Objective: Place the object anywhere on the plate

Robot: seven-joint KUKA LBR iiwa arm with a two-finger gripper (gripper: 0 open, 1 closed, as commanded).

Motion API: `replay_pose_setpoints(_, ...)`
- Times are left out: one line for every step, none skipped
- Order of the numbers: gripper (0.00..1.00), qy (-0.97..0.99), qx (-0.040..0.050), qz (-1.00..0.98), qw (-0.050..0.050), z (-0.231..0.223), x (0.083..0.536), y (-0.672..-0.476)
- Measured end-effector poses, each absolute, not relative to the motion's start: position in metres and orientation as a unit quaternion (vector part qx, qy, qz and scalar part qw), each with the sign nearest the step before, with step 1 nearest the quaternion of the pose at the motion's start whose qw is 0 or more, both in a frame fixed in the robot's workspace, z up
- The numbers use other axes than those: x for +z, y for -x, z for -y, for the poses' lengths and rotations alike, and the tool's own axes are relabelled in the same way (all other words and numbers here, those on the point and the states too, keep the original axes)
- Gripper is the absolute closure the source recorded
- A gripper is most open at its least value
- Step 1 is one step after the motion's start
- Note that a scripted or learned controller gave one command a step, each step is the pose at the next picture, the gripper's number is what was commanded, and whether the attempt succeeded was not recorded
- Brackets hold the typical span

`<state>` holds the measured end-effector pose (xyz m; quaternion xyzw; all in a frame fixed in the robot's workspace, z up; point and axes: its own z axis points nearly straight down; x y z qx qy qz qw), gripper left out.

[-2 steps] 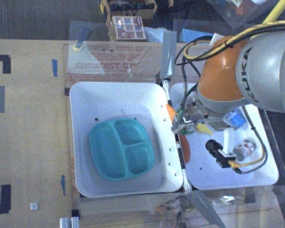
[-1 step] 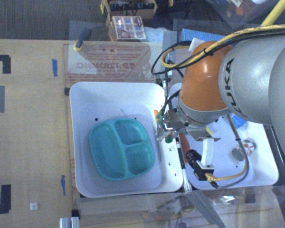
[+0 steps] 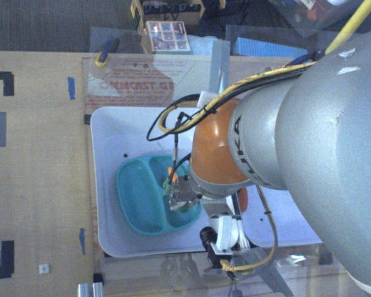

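Across the right half of the view, the big grey robot arm [image 3: 309, 135] reaches in and covers much of the bench, its orange band [image 3: 213, 147] sitting just above the wrist. Below it lies the shallow white plastic bin [image 3: 111, 129] on the pale wooden bench [image 3: 37, 166]. The bin's left wall and near rim are in plain sight, while its right part is hidden under the arm. The bare floor in the bin's upper left corner is the widest open room.

A teal plastic plate [image 3: 139, 197], rounded and split by a ridge into two compartments, rests in the bin's lower left. It is near the left wall and close to the near rim. Its left compartment lies open to view.

The metal gripper [image 3: 180, 197] hangs over the plate's right compartment, beside the ridge. Whether it is open or closed cannot be told.

At the gripper's left side, above the plate, shows a small orange and green object [image 3: 170, 179]. It is too small and too crowded to tell its shape, or whether it is gripped or resting on the plate.
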<state>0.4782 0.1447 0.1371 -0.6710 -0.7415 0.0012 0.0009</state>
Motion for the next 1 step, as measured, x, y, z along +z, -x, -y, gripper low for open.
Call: replay_pose_setpoints(0.0, 0.672, 0.0011, 0.741, 0.001, -0.1441, 0.1371, -0.4784)
